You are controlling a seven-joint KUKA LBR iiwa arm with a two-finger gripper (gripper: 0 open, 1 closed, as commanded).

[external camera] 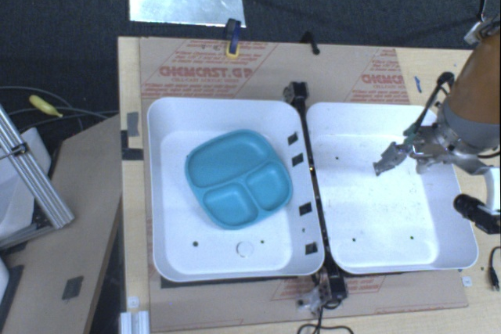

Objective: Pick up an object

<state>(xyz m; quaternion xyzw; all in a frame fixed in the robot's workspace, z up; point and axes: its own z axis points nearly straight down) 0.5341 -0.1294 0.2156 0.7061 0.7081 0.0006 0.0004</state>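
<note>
Resting on bench [196,62]: two white bins side by side. Left bin [168,137] holds blue tray [237,177], three compartments, lying flat near bin centre. Right bin [423,246] under arm [476,102], which reaches in from right. Gripper [385,163] hovers above right bin's upper middle, well apart from tray. Jaws too small and blurred: spread or pressed together, cannot tell. Nothing seen between them.

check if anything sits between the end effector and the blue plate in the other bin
Only the bin walls. The end effector is over the right bin, while the blue divided plate lies in the left bin. Between them run the two bins' adjoining rims with black clips along the seam. Nothing else lies on that path.
</note>
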